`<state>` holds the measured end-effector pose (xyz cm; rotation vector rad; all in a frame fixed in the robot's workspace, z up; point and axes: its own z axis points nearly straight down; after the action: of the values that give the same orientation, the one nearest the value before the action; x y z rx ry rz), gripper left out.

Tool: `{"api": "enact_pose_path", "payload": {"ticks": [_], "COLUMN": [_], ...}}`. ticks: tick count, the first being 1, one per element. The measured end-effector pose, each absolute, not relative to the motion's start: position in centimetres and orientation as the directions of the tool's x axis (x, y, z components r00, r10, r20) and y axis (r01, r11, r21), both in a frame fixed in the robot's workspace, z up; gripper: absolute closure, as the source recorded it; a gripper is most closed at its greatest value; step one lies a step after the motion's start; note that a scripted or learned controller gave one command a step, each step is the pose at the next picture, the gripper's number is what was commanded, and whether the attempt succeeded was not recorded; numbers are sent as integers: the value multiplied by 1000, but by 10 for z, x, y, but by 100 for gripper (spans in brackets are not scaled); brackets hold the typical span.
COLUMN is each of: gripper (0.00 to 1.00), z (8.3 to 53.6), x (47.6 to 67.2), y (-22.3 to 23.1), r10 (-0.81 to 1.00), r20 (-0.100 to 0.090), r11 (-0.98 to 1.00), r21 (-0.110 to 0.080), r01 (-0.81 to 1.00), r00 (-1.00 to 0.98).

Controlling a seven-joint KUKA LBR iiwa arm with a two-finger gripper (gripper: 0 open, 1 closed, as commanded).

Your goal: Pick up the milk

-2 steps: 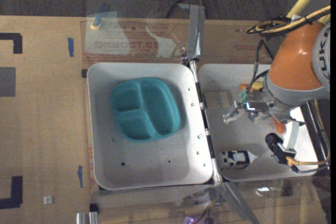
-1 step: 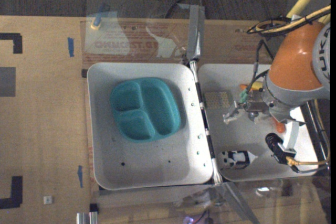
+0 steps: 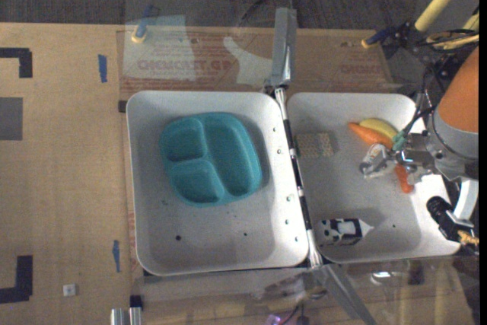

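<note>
Milk carton (image 3: 340,231), black-and-white patterned, lies on its side in the right bin (image 3: 335,118), against the near wall at the near-left corner. It is untouched and well apart from the gripper.

The gripper (image 3: 378,161) hangs over the middle right of the same bin. Its metal fingers point left; whether they are apart or together cannot be told. Nothing is seen between them.

Beside the gripper, toward the far side, a banana (image 3: 380,128) and a carrot (image 3: 365,134) lie together. A small orange item (image 3: 402,179) lies just beneath the wrist. A tan waffle-textured piece (image 3: 315,144) sits near the bin's left wall.

The left bin (image 3: 144,186) holds a teal divided plate (image 3: 211,157), set toward its far half.
</note>
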<state>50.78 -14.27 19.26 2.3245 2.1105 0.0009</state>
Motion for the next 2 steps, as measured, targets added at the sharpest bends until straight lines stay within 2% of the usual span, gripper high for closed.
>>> {"api": "enact_pose_path", "payload": {"ticks": [1, 2], "gripper": [0, 0], "z": [88, 210], "x": [489, 532], "y": [-109, -55], "r10": [980, 928], "r20": [1, -1], "r11": [-201, -373], "r21": [9, -1], "r01": [980, 928], "r00": [201, 373]}}
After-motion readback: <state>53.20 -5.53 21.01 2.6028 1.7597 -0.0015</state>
